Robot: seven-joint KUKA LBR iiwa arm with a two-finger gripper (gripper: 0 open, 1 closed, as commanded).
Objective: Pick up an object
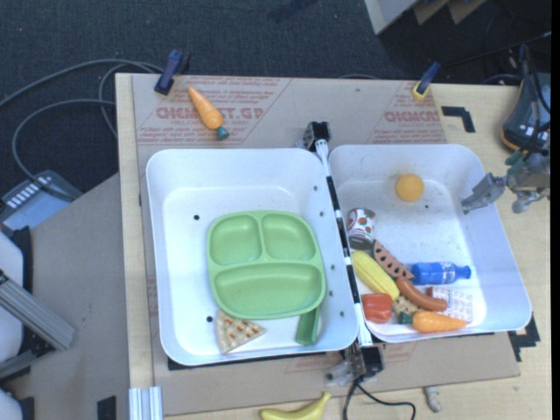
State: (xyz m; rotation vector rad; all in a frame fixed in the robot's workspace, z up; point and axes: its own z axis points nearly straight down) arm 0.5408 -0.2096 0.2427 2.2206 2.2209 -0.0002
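Gripper [506,192] at right bin's [490,261] right rim, fingers spread apart, nothing between them. Nearest loose piece: orange ball [409,187], lying just left of the jaws across bare floor, round, so no long axis to match. Bottle [441,273], sausage [420,294], corn [374,273] crowded lower down, farther off and touching. Likely a short reach left and down onto the ball

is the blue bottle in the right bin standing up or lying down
Lying down. The bottle rests on its side on the right bin floor, its white cap end pointing right, next to the sausage.
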